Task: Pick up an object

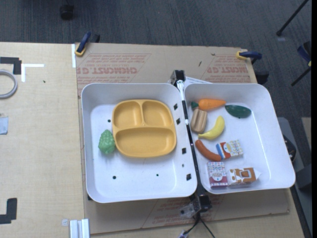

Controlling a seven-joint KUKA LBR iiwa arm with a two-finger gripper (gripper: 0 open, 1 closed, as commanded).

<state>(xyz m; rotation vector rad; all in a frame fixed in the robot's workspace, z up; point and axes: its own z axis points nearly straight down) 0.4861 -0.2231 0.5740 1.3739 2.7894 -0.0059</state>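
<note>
The right bin [270, 128] holds toy food: a carrot [211, 103], a dark green vegetable [238, 111], a tan bread roll [199, 120], a yellow banana [215, 129], a red-orange sausage [206, 150], and three small cartons: a white one [231, 148], a red and white one [217, 175] and an orange one [244, 176]. In the left bin [138, 182] a yellow divided plate [144, 128] lies beside a green leafy vegetable [106, 142].
The bins sit on a cardboard sheet [124, 66] clamped to the wooden bench [39, 143]. A black clip [178, 77] joins the bins at the back, another [200, 202] at the front. A tape roll [7, 84] lies at far left.
</note>
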